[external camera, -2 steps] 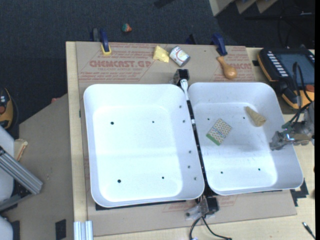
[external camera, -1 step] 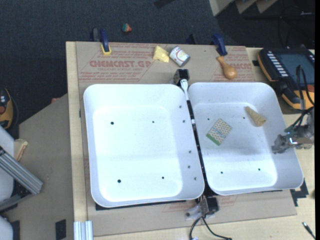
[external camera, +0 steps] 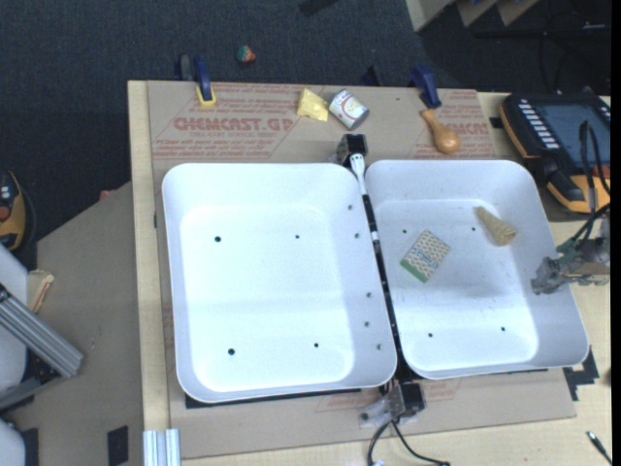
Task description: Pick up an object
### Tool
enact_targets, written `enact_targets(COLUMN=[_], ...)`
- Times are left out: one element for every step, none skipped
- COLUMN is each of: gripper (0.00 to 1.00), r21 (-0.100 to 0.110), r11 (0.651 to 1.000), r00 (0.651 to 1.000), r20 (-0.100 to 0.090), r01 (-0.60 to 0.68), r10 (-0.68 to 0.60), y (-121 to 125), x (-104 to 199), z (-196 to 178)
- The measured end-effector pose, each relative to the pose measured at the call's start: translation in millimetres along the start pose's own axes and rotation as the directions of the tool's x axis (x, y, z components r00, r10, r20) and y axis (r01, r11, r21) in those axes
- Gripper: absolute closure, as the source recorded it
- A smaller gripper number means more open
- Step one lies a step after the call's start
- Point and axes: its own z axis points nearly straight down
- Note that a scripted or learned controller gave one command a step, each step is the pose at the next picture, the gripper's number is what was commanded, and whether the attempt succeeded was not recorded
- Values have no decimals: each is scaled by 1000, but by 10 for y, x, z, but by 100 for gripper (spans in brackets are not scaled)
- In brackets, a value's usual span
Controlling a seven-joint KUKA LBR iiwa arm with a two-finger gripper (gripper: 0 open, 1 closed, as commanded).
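The right bin [external camera: 466,359] holds a small flat packet [external camera: 425,254] with a green and white pattern, lying near its middle. A tan cone-shaped piece [external camera: 496,225] lies further back and to the right. A small grey object [external camera: 555,272] of unclear shape rests against the bin's right wall. The left bin [external camera: 194,260] shows only its white floor with a few dark dots.
On the bench behind the bins lie a yellow scrap [external camera: 312,105], a small white box [external camera: 347,109] and a tan wooden piece [external camera: 441,134]. Blue clamps [external camera: 203,81] hold the board's back edge. A black and orange pendant [external camera: 558,124] with cables sits at the right.
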Motion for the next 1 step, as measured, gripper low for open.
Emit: enact_targets(gripper=[100], r21=[3], r11=[1000], r00=[1000], r20=[-2], r01=[0], r10=[0], y=[60], x=[2], z=[138])
